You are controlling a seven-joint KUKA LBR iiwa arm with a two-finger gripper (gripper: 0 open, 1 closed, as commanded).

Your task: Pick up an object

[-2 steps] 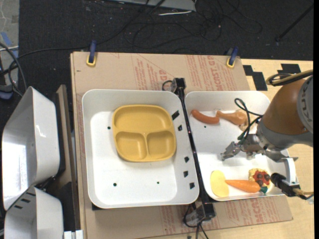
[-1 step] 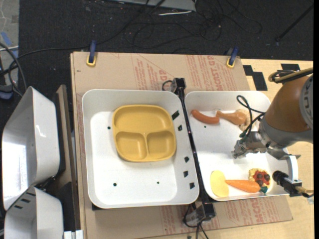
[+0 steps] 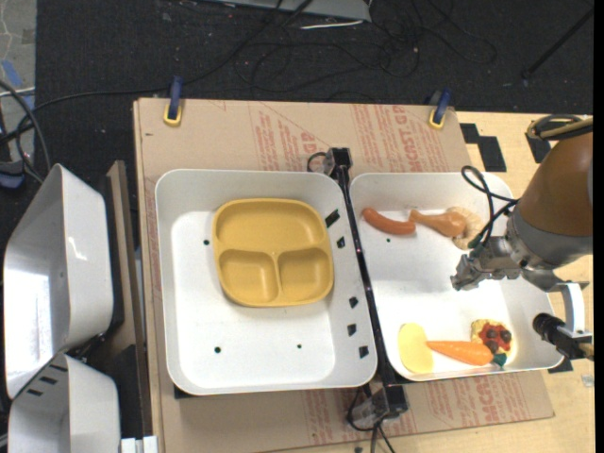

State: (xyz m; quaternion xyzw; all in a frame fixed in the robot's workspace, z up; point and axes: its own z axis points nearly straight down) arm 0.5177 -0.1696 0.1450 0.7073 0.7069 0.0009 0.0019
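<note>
The gripper (image 3: 469, 274) is seen hovering just below the chicken drumstick (image 3: 444, 221); finger state can't be told. It probably should be centered over the drumstick's narrow part before being lowered.

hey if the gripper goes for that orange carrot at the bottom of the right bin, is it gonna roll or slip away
Probably somewhat. The carrot looks smooth and tapered, so it could squirt out of closing jaws or roll if nudged from the side. It lies flat against a yellow disc and a small pizza slice, which may steady it a little. It looks like a light plastic toy, so likely easy to lift.

The arm (image 3: 564, 206) runs off the right edge.
</note>
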